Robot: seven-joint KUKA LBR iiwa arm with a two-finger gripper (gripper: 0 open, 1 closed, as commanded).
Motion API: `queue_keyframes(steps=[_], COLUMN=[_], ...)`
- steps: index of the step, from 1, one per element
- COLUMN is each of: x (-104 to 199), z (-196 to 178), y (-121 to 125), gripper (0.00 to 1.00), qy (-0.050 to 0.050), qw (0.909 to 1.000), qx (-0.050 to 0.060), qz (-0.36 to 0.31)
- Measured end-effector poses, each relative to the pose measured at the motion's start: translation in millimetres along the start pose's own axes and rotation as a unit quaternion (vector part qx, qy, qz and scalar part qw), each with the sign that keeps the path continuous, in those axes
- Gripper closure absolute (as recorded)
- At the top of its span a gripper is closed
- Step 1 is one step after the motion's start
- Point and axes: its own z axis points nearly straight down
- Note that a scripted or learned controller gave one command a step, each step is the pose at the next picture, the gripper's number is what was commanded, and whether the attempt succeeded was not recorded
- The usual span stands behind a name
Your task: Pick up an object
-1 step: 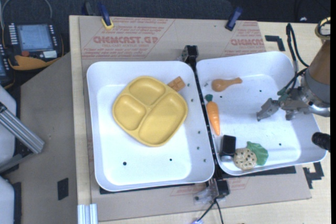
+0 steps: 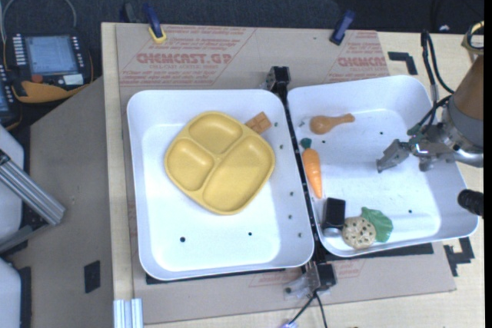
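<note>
My gripper (image 2: 398, 148) reaches into the right bin (image 2: 400, 92) from the right and hovers over bare floor near its middle right. It is open, with nothing between its fingers. Left of it lie a tan spoon-shaped piece (image 2: 331, 122) near the back and an orange carrot (image 2: 311, 172) along the bin's left wall. At the front sit a black block (image 2: 334, 211), a speckled cookie (image 2: 355, 232) and a green leafy piece (image 2: 379, 222). All of them lie apart from the gripper.
The left bin (image 2: 154, 188) holds a yellow divided plate (image 2: 220, 162) with a small brown block (image 2: 258, 121) at its back right edge. A black divider (image 2: 290, 142) runs between the bins. Cables (image 2: 430, 65) hang near the arm at the right.
</note>
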Motion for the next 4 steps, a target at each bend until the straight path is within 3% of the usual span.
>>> queue_keyframes(steps=[1, 2, 3, 4], x=[-4.6, -6.6, -4.5, -11.5], z=[51.0, 97.8, 81.8, 20.2], y=[7.5, 8.9, 13.9, 16.0], gripper=[0.00, 0.00, 1.00, 1.00], qy=[0.001, 0.000, 0.001, -0.002], qw=[1.0000, 1.0000, 1.0000, 1.0000], qx=[0.003, -0.001, -0.008, -0.003], qz=[0.000, 0.002, 0.000, 0.000])
